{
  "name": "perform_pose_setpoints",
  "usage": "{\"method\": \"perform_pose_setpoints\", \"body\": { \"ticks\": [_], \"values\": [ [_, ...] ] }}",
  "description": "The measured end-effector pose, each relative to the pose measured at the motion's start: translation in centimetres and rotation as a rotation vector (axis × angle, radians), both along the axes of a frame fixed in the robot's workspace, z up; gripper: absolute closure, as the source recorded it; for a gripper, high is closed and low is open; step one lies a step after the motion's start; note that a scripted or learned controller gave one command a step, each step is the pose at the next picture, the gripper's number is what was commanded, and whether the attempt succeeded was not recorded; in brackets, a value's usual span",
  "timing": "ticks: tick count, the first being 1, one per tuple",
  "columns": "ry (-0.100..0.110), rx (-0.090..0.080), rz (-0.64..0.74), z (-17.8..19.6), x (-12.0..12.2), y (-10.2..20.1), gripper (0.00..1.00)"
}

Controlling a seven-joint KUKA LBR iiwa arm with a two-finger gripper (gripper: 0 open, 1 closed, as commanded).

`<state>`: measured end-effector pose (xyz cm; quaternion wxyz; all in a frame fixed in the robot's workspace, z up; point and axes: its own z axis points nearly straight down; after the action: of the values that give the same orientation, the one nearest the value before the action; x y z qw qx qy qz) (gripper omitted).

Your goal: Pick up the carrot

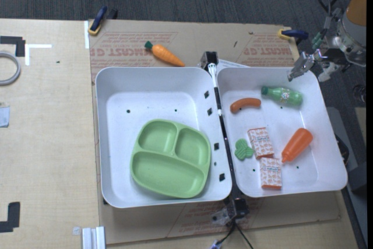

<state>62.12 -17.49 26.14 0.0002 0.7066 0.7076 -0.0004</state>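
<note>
White left bin (pixel 111 125) holds a green plate (pixel 171 158). Right bin (pixel 326 125) holds a carrot (pixel 296 144), bottle (pixel 282 95) and sausage (pixel 245 104). Pincer (pixel 308 66) hangs apart, holding nothing.

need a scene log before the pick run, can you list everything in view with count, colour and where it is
bins: 2, white, side by side on the bench
divided plate: 1, light green, in the left bin
carrot: 1, orange with a green top, on the cardboard behind the left bin, outside both bins
orange cone-shaped toy: 1, orange, right bin, near its right wall
sausage: 1, orange-brown, right bin, far left part
bottle: 1, green, lying in the right bin's far part
leafy toy: 1, green, right bin by the divide
snack packets: 2, red and white, right bin's middle and near part
clamps: 2, blue and yellow, at the cardboard's far corners
gripper: 1, grey, over the right bin's far right corner
</note>
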Motion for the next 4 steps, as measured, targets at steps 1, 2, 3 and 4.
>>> {"method": "perform_pose_setpoints", "body": {
  "ticks": [1, 2, 3, 4],
  "values": [
    [0.0, 0.0, 0.038, -9.7, 3.8, 6.9, 0.0],
    [0.001, 0.001, 0.124, -6.9, -2.7, 16.5, 0.0],
    [-0.002, 0.0, 0.401, -6.9, 2.1, 17.4, 0.0],
    [0.001, 0.0, 0.437, -5.2, -3.2, 22.2, 0.0]
  ]
}}
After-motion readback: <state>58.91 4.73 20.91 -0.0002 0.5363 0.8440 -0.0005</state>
